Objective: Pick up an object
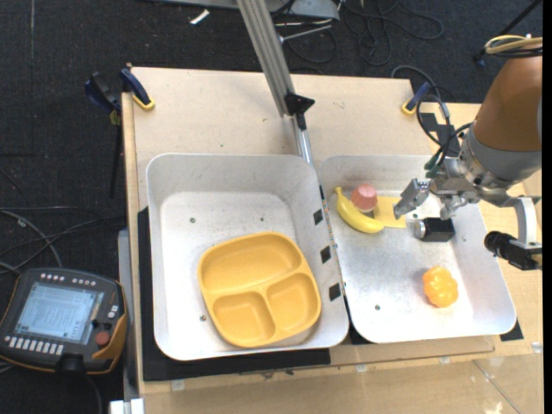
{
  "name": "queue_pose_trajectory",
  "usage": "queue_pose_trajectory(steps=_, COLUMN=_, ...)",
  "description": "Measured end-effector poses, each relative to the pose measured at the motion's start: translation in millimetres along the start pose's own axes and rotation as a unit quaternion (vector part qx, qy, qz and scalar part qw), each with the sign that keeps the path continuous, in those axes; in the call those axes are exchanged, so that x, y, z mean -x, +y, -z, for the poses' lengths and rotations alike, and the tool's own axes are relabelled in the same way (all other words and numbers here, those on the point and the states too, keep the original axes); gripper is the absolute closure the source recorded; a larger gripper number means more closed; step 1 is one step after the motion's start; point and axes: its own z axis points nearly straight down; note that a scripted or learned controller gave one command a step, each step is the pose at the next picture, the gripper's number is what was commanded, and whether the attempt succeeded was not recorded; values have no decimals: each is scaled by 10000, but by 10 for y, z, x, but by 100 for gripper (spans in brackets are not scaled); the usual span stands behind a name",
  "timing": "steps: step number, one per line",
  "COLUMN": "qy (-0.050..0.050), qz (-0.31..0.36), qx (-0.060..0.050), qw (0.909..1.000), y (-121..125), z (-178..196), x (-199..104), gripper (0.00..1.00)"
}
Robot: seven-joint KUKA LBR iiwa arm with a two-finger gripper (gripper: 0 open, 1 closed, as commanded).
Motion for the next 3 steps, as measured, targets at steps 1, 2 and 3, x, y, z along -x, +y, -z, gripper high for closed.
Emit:
queue_pose_trajectory(steps=1, qy=1, qz=-3, qx=2, qw=10000, y=1, z=1, x=0, gripper=0)
queue_pose_trajectory(steps=2, qy=2, qz=-9, qx=-26, qw=10000, y=2, z=-641, x=0, gripper=0)
queue_pose_trajectory(steps=3, qy=3, qz=-13, qx=-29, qw=10000, y=-87, z=-1252, x=16, gripper=0)
